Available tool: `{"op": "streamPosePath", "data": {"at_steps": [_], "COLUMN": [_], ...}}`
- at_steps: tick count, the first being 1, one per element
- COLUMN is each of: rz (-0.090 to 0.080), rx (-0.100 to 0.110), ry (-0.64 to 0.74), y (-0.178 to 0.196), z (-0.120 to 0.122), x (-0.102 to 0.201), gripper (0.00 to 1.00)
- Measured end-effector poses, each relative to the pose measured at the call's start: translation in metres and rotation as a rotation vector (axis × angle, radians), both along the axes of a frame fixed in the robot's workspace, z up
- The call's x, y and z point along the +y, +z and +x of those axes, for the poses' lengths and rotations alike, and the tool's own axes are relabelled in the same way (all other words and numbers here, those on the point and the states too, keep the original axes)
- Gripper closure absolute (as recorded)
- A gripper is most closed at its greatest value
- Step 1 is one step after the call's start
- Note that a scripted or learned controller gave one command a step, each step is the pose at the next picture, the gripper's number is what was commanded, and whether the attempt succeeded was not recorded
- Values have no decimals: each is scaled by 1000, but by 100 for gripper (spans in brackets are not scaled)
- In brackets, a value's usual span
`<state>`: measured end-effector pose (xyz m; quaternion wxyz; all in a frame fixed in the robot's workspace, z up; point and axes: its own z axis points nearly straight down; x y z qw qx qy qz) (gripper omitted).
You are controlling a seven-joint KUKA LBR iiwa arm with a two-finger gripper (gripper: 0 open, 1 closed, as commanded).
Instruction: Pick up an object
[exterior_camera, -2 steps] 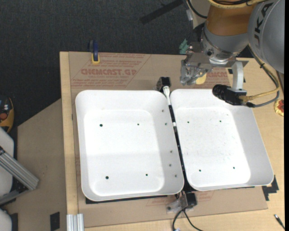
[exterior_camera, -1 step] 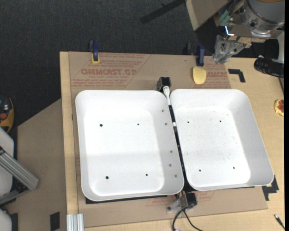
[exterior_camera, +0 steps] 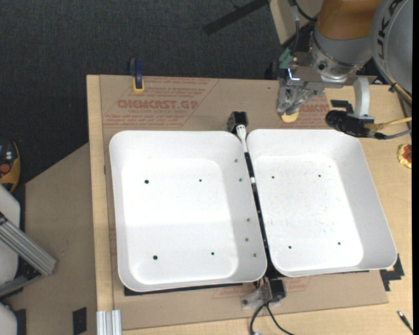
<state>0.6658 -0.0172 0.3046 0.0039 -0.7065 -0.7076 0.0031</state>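
My gripper (exterior_camera: 289, 110) hangs beyond the far edge of the right bin (exterior_camera: 366, 196), over the cardboard bench top. Its grey fingers (exterior_camera: 284, 101) point down and stand close together. A small tan object (exterior_camera: 289, 117) shows between their tips, so the gripper is shut on it. The object is tiny and its shape is hard to make out. The arm's orange band (exterior_camera: 344, 19) and grey wrist rise above it at the top right.
The left bin (exterior_camera: 124, 196) lies beside the right one, with a black clip (exterior_camera: 237, 121) at the far end of their seam. A black fitting with a cable (exterior_camera: 347, 122) sits right of the gripper. A blue-and-yellow clamp (exterior_camera: 137, 73) is on the bench's far-left edge.
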Motion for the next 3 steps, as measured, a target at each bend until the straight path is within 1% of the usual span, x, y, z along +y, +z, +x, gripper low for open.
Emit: {"op": "streamPosePath", "data": {"at_steps": [1,2,3], "rz": [-5,-1,3], "rx": [-15,-9,0], "ry": [-8,-4,6], "y": [19,34,-60], "z": [1,-25,-14], "x": [-70,-91,-7], "gripper": [100,100,100]}}
